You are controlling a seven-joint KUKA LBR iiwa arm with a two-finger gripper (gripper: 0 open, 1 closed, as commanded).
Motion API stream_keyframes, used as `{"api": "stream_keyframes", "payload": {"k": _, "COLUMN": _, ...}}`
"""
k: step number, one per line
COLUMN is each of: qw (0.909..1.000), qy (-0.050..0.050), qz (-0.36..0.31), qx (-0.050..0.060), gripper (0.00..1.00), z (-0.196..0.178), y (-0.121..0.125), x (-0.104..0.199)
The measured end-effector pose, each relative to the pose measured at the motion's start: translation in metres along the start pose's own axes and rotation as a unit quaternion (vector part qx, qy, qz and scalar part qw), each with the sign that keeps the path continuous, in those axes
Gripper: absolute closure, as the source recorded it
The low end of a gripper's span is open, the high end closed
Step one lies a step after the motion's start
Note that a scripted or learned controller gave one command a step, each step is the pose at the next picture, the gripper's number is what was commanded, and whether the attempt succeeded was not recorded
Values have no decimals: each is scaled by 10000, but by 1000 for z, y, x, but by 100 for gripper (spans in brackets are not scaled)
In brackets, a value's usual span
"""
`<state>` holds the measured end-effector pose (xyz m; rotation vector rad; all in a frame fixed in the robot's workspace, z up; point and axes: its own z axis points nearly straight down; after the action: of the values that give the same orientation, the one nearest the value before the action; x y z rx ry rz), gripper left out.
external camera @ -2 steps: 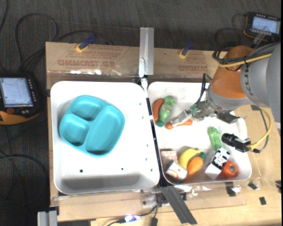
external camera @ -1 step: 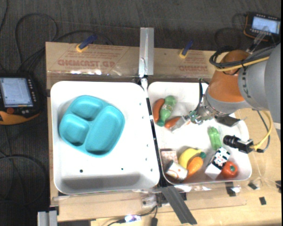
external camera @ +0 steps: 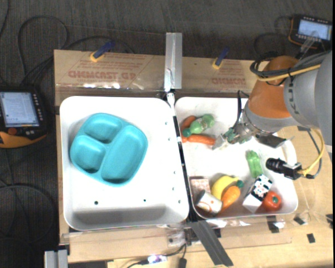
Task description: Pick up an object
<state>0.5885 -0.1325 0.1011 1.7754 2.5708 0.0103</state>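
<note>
My gripper hangs over the upper middle of the right bin, just right of an orange carrot that lies flat. Above the carrot lies a green vegetable with an orange piece beside it. A green pickle-like toy lies below the wrist. Along the bin's front edge sit a yellow banana, an orange fruit, a cow-patterned carton, a red tomato and a brown-and-white item. Nothing shows held.
The left bin holds a turquoise divided plate. A metal post rises at the back between the bins. Teach pendants sit at the far left and top right. Cables hang by the arm's right side.
</note>
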Motion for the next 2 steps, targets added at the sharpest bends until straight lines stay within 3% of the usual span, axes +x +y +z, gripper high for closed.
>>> {"api": "stream_keyframes", "payload": {"k": 1, "qw": 9957, "qy": 28, "qz": 918, "qx": 85, "gripper": 100, "z": -82, "y": 91, "x": 11}}
{"api": "stream_keyframes", "payload": {"k": 2, "qw": 9937, "qy": 38, "qz": 1120, "qx": 98, "gripper": 100, "z": -104, "y": -22, "x": 74}}
